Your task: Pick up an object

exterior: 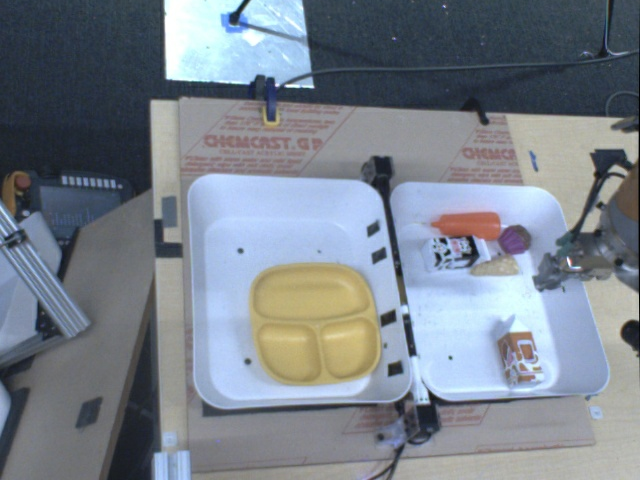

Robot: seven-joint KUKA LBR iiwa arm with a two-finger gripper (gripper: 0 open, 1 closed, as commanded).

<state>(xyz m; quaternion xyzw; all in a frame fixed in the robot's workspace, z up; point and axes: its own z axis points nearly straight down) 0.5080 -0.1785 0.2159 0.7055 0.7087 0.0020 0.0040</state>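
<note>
Over the table (330,128): two white bins side by side, arm entering from the right.
Left bin (215,268): holds a yellow divided tray (313,323), three compartments, lying flat.
Right bin (575,308): orange carrot-like toy (466,224) at the far side; black-and-white carton (452,253) just beside it; purple piece (514,238); pale flat piece (496,266); orange-and-white carton (522,358) alone near the front.
Gripper (552,273): at the bin's right rim, nothing seen between its fingers; opening cannot be told.
Risk: far-side items are crowded, so a descent there may nudge neighbours or close on two.
Likely target: orange-and-white carton, small, boxy, well apart from the cluster.
</note>
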